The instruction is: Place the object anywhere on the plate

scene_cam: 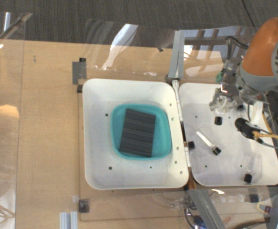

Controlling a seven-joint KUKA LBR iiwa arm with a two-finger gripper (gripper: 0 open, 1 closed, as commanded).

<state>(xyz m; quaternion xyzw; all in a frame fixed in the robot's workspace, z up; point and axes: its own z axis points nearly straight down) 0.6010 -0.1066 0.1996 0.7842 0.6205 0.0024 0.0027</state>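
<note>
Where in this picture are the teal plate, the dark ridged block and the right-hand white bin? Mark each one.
teal plate (163,128), camera view, on its bare right rim.
dark ridged block (138,132), camera view, on the middle of its top face.
right-hand white bin (231,163), camera view, on a bare part of its floor.

Evenly lit overhead view, bright and fairly sharp, with glare on clear panels.

Soft, diffuse light falls from above, so shadows are faint; the left white bin (129,178) and right white bin (272,173) look almost flat. Pale streaks of glare cross a clear panel (122,42) along the desk (38,128) at the far edge. The arm (267,51) looks slightly soft at the right.
</note>
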